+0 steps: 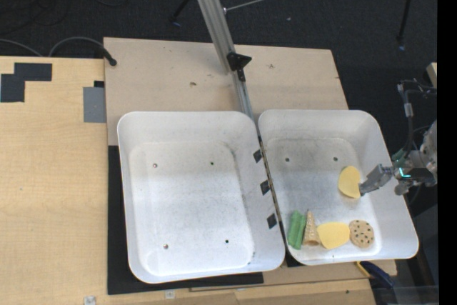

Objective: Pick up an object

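Front row of right bin (389, 153): lying along the near wall, a green piece (295, 229), a waffle cone (312, 228), a yellow disc (333, 235) and a speckled cookie (362, 233), packed side by side, cone touching both neighbours

Task's thing: resting further up the same bin, a yellow chip (349, 182), apart from the front row and just beside the right wall

Gripper (371, 181): reaching in from the right, tip sitting at the chip's right edge; jaws too small and dark for telling open from closed, nothing seen held between them

Handling, as a judgement: looking light, thin and stiff like toy food; probably slippery plastic, lying flat, so likely sliding away under a side push

Where to take hold: pinching across the chip's narrow width at the edges, coming down from above rather than from the wall side

Left bin (143, 126): lying beside the right one, sharing a clipped middle rim

Far end of table (164, 75): carrying a slanted metal rail (214, 18)

Hard to make out: arm cut off at the right edge, wrist blurred; contact between tip and chip not certain
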Available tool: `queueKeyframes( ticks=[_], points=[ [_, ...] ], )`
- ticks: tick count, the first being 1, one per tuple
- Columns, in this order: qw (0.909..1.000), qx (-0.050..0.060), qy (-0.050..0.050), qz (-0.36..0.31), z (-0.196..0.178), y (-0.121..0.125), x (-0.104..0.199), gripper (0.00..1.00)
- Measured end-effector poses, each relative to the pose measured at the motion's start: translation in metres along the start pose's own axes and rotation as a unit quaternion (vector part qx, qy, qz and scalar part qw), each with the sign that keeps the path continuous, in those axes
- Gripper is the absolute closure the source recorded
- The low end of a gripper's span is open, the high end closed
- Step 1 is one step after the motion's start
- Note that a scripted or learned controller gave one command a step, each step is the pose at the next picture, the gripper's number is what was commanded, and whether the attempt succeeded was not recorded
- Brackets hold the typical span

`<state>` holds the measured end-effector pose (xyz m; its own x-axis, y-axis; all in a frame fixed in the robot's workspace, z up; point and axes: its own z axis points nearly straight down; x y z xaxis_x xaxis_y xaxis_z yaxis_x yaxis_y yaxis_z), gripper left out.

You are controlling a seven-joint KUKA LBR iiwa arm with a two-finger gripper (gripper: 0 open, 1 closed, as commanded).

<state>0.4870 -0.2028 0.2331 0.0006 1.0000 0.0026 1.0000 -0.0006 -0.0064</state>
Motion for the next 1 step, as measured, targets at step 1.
queueKeyframes(
  ticks=[1],
  points=[
    [1.0000,-0.002,-0.001,0.000,-0.0016,0.0006,-0.0005,0.00]
  ],
)
